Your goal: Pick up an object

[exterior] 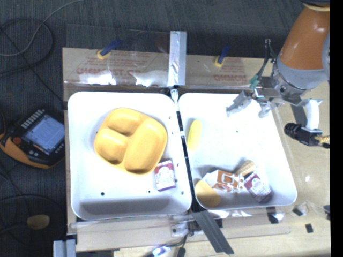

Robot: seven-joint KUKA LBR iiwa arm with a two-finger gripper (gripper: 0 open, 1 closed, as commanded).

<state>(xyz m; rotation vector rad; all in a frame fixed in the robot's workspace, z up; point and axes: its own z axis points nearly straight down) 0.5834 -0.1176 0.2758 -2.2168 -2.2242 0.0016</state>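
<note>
- Banana lies at the right bin's left wall, well apart from my claw.
- Claw hangs spread wide over that bin's far side, holding nothing I can see.

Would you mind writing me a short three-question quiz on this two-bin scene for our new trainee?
1. True or false: the gripper holds the small yellow object.
2. Which bin contains the large yellow moulded item? A) left bin B) right bin C) neither
3. Fill in: the small red-and-white packet lies near the left bin's ____ corner, as the camera sees it.

Key
1. False: the open gripper hovers over the right bin's upper part, with nothing between its fingers.
2. A
3. Lower right, just below the large yellow moulded item.
</note>
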